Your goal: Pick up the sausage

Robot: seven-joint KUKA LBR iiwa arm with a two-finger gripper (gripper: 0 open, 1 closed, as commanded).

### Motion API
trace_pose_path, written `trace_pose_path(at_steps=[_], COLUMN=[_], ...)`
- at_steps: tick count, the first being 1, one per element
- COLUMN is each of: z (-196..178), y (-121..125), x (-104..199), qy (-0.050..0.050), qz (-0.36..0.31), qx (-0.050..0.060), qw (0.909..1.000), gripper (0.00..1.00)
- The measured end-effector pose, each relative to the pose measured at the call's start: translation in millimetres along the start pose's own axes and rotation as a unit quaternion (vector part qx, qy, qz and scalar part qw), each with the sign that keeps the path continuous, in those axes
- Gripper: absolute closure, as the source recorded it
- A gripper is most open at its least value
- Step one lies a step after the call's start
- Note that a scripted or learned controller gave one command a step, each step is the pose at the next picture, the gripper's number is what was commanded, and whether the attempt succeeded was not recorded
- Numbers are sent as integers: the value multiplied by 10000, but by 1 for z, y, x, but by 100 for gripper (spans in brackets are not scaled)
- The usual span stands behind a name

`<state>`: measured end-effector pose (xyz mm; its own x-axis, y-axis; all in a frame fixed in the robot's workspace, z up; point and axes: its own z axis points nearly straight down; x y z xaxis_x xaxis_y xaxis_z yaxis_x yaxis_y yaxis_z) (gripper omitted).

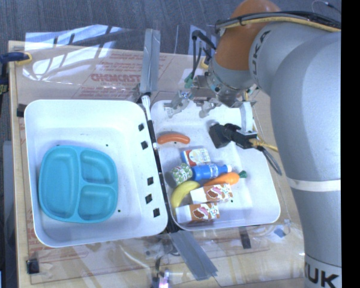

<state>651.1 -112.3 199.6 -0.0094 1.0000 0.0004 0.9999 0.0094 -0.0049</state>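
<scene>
From the camera view, the bench point(60, 71) carries two white bins. The sausage point(173, 138) lies in the bin on the arm's side point(265, 188), flat on the floor near that bin's far edge and close to the wall it shares with the other bin point(39, 116). It is apart from everything else, with bare white floor around it. That should suit a grasp from above, since nothing crowds it.

The hand point(189, 101) hangs over the far edge of the same bin, just beyond the sausage and not touching it. It holds nothing. I cannot tell from this slant whether it is spread or closed. Its place suggests it is lining up, with the descent onto the sausage not yet made.

The rest of the bin's load is bunched toward its near edge, touching or nearly so:
- one small red-and-white carton point(198, 156)
- one blue bottle point(209, 171), lying on its side
- one greenish round packet point(181, 174)
- one carrot point(223, 179)
- one banana point(183, 192)
- two brown-and-white cartons point(212, 193)

This huddle stays clear of the sausage, so a straight drop is unlikely to disturb it.

The other bin holds one blue tray point(78, 183) with three compartments, lying flat, well apart from the task.
</scene>
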Motion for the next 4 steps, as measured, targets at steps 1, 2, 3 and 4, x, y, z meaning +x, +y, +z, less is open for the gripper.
trace_pose_path(at_steps=[1, 2, 3, 4], z=[91, 92, 98, 89], y=[-12, -28, -45, -46], x=[-5, -6, -16, -15], qy=[-8, -48, -63, -54], qz=[-707, -1167, -1596, -1618], qx=[-31, -218, -108, -93], qw=[9975, 9929, 9871, 9868], gripper=[0, 0, 0, 100])
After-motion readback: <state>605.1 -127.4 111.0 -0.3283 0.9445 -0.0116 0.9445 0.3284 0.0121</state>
